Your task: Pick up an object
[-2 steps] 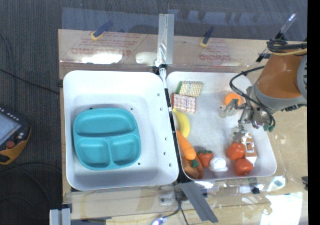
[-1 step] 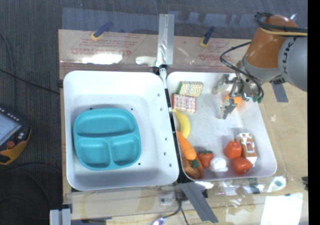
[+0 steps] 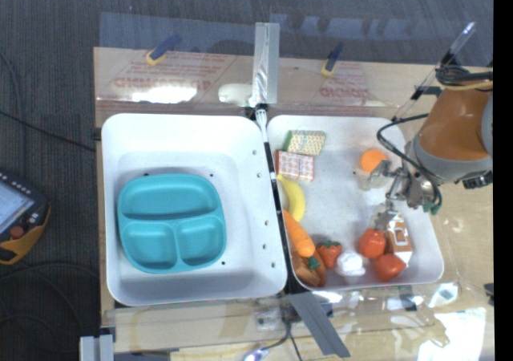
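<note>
The right bin (image 3: 345, 131) holds several toy foods. An orange (image 3: 371, 160) lies near its right side. A red tomato (image 3: 371, 243), a second red piece (image 3: 389, 267) and a small orange-and-white carton (image 3: 399, 237) crowd the front right corner. My gripper (image 3: 398, 200) hangs low over the bin's right side, between the orange and the tomato, just above the carton. Nothing can be seen held in it.
Two patterned boxes (image 3: 306, 143) (image 3: 295, 165), a banana (image 3: 294, 198), a carrot (image 3: 299, 237), a strawberry (image 3: 329, 254) and a white lump (image 3: 350, 263) lie along the right bin's left and front. The left bin (image 3: 128, 139) holds a teal divided plate (image 3: 171, 220). A metal post (image 3: 265, 62) stands behind the bins.
</note>
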`<state>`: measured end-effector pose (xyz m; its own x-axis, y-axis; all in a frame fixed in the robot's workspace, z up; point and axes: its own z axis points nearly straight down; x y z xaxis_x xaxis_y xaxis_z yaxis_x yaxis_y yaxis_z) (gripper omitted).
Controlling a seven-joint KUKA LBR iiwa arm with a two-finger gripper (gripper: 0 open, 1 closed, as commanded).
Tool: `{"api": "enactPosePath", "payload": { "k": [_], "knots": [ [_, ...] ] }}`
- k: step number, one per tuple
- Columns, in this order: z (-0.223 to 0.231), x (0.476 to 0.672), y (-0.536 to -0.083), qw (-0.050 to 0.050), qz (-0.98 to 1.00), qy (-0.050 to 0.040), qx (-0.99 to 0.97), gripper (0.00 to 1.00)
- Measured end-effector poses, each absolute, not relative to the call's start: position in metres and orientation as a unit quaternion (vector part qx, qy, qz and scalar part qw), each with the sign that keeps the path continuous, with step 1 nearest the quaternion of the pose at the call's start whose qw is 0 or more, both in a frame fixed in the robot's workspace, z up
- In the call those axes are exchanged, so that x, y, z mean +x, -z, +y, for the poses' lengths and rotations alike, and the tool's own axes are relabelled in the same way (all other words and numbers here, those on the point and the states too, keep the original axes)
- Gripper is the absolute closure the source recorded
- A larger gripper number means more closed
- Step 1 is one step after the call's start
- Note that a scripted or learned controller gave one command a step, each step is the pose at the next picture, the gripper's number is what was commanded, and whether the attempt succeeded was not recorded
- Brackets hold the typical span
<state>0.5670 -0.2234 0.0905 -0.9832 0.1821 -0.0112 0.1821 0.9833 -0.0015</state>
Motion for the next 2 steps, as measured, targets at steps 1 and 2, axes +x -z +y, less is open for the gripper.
{"api": "enactPosePath", "payload": {
  "k": [1, 2],
  "knots": [
    [-0.225, 0.505, -0.094, 0.017, 0.997, 0.0051, 0.074, 0.0],
    [-0.172, 0.567, -0.091, 0.009, 0.995, 0.0011, 0.102, 0.0]
  ]
}}
